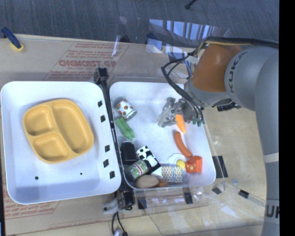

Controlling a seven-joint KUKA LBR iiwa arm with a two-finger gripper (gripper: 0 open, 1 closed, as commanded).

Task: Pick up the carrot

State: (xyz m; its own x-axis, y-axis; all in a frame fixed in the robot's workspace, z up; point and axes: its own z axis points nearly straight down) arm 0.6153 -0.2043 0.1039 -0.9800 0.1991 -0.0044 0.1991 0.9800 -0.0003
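The grey arm (245, 77) reaches in from the right over the right-hand white bin (152, 90), its orange band (211, 68) above the wrist, and the pincer (177, 116) hangs low in the upper right part of that bin. The carrot (180, 123), small and orange, sits tilted right at the fingertips and looks to be caught between the two fingers, so the pincer appears closed on it, though the metal parts crowd the spot. Just below lies a longer orange-red sausage-shaped piece (182, 144), and beside its lower end a red box (194, 164). Further left in the same bin are a small can (125, 109), a green vegetable piece (124, 129), and a black-and-white cow-patterned toy (147, 156). Along the bin's near wall sit a green-labelled can (137, 169), a brown rounded item (147, 182) and a patterned cylinder (171, 173). The left bin (19, 181) holds a yellow divided tray (58, 130). Both bins rest on the table (64, 58), which is covered in brown paper.
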